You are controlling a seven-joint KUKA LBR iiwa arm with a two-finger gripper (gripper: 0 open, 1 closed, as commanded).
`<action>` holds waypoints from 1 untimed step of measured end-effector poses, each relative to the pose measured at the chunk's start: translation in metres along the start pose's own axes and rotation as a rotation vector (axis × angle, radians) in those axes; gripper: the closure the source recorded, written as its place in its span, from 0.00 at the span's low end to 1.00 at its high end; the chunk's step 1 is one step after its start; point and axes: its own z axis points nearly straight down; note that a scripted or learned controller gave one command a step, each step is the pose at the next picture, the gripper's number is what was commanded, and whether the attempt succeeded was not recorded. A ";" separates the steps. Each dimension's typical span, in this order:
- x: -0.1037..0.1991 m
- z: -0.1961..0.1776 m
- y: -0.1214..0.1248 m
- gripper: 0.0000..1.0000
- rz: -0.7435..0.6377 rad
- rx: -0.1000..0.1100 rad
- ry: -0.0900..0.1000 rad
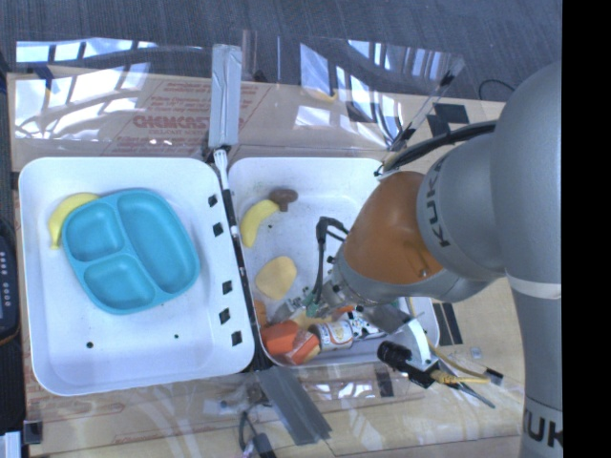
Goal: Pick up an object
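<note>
- Objects: your candidates lie in the right bin (382, 175) — a yellow banana (256, 221) with a brown piece (284, 197) at its tip, a pale yellow lump (276, 277), and an orange-red item (289, 343) beside a small bottle (336, 334) at the near wall.
- Left bin (124, 365): you see a smooth blue three-compartment plate (131, 248), with another banana (65, 212) tucked at its left edge.
- Gripper (325, 305): it sits low over the right bin's clutter; you cannot tell its state, the wrist hides it.

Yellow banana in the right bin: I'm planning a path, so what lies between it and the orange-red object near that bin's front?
The camera view shows a pale yellow rounded lump between the yellow banana and the orange-red object.
</note>
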 end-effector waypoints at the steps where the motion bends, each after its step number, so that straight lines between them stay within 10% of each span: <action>1: 0.000 -0.009 0.001 1.00 -0.005 -0.001 0.001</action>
